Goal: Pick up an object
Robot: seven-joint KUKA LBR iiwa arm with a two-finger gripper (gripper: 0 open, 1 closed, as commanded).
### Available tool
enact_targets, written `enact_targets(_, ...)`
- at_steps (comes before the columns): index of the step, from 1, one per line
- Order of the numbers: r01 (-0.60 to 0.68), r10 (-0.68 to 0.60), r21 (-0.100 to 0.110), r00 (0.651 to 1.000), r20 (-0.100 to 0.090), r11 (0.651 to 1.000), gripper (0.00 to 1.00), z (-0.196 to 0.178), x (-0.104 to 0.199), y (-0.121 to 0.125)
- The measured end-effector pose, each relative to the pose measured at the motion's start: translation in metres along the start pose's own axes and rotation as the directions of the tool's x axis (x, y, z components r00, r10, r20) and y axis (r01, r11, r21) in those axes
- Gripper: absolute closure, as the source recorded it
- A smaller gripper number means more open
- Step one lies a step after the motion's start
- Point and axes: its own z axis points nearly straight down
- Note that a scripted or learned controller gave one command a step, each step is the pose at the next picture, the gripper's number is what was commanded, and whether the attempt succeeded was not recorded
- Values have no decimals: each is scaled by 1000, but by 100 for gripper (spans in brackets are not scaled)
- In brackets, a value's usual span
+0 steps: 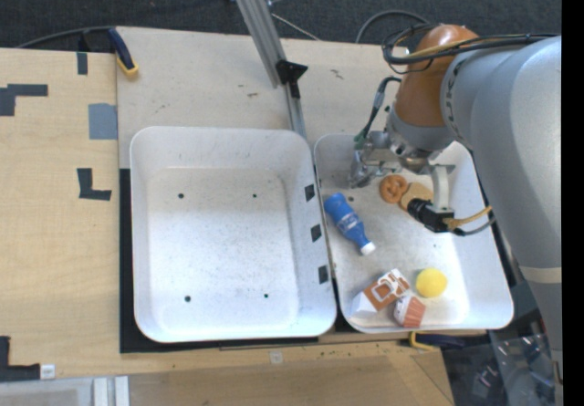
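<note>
The gripper [365, 167] hangs low over the right bin [488, 304], near a blue bottle [348, 221]; I cannot tell how its jaws stand. A yellow ball [432, 282] lies nearer the front.

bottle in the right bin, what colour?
Blue bottle with a white cap, clearest in the camera view.
</note>
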Motion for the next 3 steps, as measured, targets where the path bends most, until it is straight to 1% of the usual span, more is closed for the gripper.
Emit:
enact_targets(1, -1, 1, -8, 1000, 0, 1000, 100, -63, 6, 1)
enact_targets(2, -2, 2, -5, 1000, 0, 1000, 100, -107, 0, 1)
enact_targets(3, -3, 3, -1, 1000, 1, 1000, 100, -103, 0, 1)
